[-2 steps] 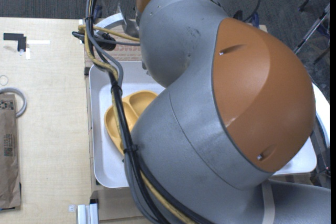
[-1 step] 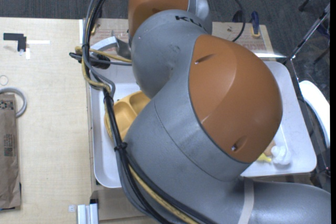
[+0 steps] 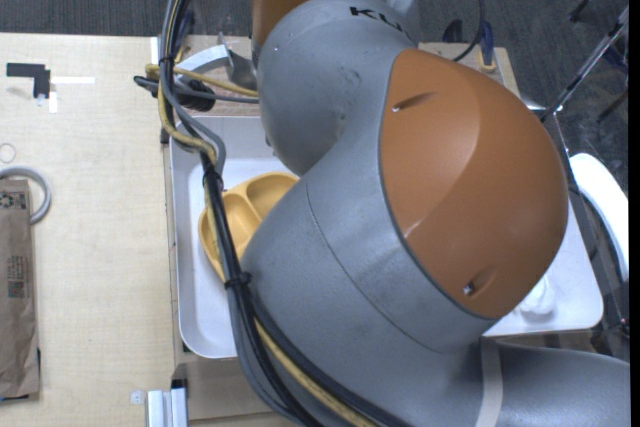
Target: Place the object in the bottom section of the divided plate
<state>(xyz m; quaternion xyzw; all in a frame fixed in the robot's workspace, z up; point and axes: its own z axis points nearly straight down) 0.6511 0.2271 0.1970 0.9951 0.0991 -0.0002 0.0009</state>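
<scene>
A yellow divided plate [image 3: 245, 210] lies in a white bin [image 3: 197, 320]. Only its left part with a dividing ridge shows; the rest is under my arm. The big grey and orange arm [image 3: 400, 205] covers most of the bin. My gripper [image 3: 237, 67] appears as a grey metal piece at the bin's far left corner, next to a bundle of black and yellow cables [image 3: 185, 95]. It is largely hidden behind the arm. I cannot make out any object to be placed.
The light wooden bench top [image 3: 90, 215] stretches to the left. On it are a brown paper packet [image 3: 15, 290], a grey ring [image 3: 38, 193] and a black bracket [image 3: 28, 73]. A small white item [image 3: 540, 300] lies in the bin's right part.
</scene>
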